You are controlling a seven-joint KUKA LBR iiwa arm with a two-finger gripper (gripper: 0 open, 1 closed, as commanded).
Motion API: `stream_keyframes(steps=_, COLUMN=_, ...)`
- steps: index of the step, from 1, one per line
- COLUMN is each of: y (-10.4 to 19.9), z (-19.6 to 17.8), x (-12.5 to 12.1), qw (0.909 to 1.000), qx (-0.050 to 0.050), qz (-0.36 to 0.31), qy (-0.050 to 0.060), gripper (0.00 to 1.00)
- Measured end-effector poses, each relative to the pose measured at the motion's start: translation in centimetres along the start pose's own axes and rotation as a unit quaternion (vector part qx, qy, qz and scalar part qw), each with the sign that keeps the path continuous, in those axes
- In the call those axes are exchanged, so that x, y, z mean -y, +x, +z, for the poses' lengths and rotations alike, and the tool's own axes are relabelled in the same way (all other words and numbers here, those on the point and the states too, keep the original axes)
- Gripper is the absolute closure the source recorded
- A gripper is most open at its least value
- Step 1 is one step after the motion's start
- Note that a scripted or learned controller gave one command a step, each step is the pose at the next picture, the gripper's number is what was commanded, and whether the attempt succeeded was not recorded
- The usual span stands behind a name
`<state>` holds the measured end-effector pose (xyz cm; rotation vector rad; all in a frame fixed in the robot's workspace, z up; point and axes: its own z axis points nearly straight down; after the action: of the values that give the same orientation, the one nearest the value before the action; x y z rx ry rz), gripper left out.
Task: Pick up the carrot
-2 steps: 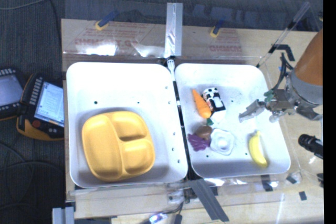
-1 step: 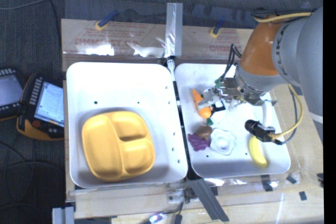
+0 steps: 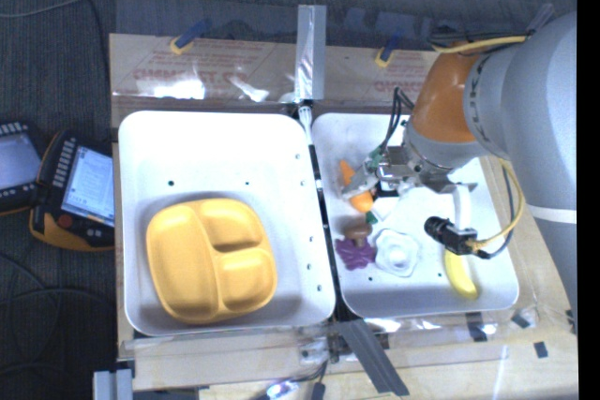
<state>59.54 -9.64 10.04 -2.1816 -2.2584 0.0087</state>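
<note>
Fingers' state I cannot tell; the gripper [image 3: 382, 171] hangs low in the right bin [image 3: 497, 290], beside the carrot [image 3: 360, 199], seemingly lined up to grasp it. Purple grapes [image 3: 354, 252], a banana [image 3: 458, 276] and the left bin's yellow tray [image 3: 211, 258] lie beyond.

Two white bins [image 3: 216, 131] – one yellow tray [image 3: 211, 256]; one banana [image 3: 458, 275]; one carrot [image 3: 348, 172].

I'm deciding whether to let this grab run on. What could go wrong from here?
1. The carrot lies amid clutter; the gripper may catch the brown piece or purple toy instead.
2. It lies close to the bin wall, so a finger might hit that.
</note>
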Motion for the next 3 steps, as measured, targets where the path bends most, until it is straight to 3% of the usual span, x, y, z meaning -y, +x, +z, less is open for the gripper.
stream_keyframes(steps=1, y=0.0, z=1.1, x=-4.7, qw=0.9999, qx=0.000, qz=-0.010, qy=-0.007, gripper=0.00)
stream_keyframes(steps=2, y=-0.1, z=1.0, x=3.1, qw=0.9959, qx=0.001, qz=-0.090, qy=-0.009, gripper=0.00)
stream_keyframes(steps=3, y=-2.2, z=1.1, x=-0.6, qw=0.9987, qx=-0.003, qz=0.051, qy=-0.007, gripper=0.00)
